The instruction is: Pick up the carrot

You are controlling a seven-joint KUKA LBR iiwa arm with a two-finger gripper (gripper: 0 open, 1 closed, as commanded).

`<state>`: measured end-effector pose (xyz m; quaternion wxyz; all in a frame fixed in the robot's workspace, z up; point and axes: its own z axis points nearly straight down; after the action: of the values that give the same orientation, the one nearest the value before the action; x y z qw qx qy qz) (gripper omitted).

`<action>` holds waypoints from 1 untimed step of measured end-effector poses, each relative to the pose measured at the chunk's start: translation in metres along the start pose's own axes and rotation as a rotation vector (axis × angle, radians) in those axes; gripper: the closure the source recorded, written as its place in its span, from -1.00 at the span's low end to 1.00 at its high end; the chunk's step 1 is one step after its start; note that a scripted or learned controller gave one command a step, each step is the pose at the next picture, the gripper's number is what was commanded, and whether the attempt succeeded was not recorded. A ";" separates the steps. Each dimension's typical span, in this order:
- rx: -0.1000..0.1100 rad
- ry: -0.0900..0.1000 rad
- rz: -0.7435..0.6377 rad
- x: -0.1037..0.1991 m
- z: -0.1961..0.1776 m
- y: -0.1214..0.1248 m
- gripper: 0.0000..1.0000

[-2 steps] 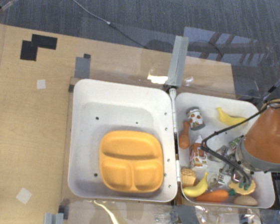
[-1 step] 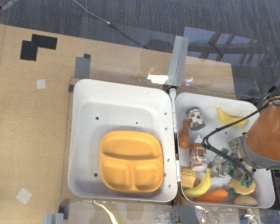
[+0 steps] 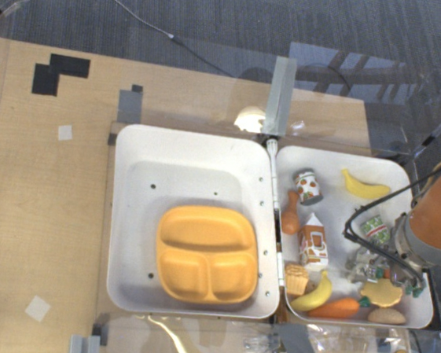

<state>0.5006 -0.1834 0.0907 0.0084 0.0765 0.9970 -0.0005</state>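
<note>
A pale wooden bench top point(image 3: 34, 214) fills the left and centre, marked near its far left corner with black square patches point(image 3: 58, 72) and dotted with small pale paper squares point(image 3: 66, 132). Beyond its far edge lies dark blue-grey carpeted floor point(image 3: 184, 5), crossed by a thin pale cable point(image 3: 114, 1). A grey metal upright post point(image 3: 279, 95) stands at the far edge.
</note>
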 end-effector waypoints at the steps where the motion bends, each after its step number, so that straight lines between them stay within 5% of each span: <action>1: 0.004 -0.002 -0.137 -0.020 -0.111 -0.021 1.00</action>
<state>0.5152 -0.2070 0.2018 0.0090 0.0082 0.9999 -0.0029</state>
